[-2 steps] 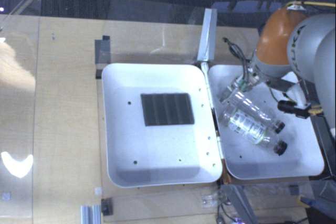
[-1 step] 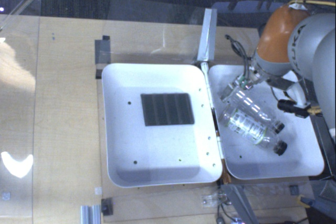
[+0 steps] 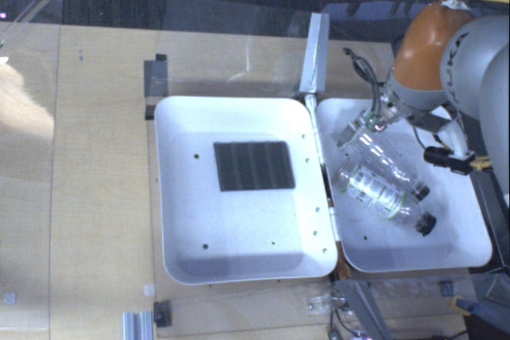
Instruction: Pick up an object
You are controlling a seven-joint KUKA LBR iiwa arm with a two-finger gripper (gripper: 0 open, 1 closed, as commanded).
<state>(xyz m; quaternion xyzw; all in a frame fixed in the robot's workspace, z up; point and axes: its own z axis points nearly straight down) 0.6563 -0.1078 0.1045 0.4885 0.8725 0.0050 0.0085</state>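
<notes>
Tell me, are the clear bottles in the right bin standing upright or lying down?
Lying down. Both clear bottles rest on their sides in the right bin, dark caps pointing sideways.

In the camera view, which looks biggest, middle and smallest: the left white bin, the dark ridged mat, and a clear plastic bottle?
1. Left white bin.
2. Dark ridged mat, lying inside that bin.
3. Clear plastic bottle, in the right bin. A second bottle beside it looks alike.

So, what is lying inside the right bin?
Two clear plastic bottles with dark caps lie on their sides in the right bin, close together. The arm covers the bin's upper right part, so that area is hidden.
</notes>
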